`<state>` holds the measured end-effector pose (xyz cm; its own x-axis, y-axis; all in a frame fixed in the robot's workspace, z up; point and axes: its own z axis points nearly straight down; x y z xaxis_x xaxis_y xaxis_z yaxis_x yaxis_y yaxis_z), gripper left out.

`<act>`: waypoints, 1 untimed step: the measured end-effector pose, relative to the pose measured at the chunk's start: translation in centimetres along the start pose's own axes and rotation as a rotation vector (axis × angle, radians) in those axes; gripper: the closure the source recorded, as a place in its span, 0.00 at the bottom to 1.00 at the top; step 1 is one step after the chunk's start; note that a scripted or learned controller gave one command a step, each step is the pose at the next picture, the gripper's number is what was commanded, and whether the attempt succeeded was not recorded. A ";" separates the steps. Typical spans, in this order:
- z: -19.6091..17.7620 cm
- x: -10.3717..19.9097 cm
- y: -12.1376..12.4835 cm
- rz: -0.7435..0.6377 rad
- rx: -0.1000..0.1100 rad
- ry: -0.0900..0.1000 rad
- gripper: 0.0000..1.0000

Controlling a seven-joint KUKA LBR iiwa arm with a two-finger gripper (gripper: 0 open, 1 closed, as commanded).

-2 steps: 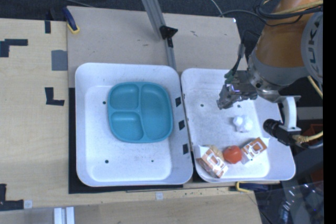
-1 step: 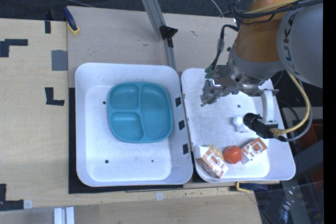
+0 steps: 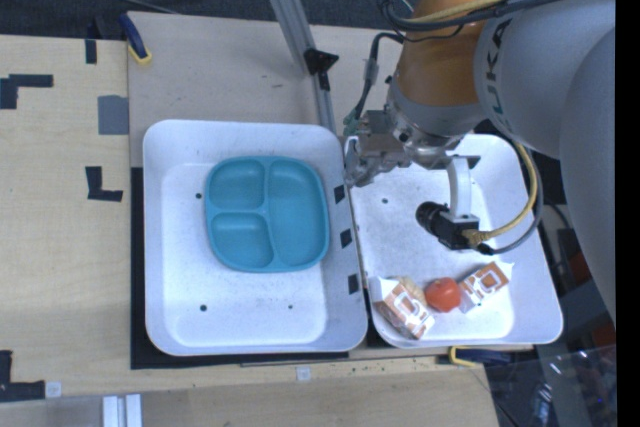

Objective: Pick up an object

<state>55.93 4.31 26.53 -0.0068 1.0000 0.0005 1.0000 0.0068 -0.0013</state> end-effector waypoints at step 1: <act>2.3 4.3 2.6 0.001 0.001 -0.001 1.00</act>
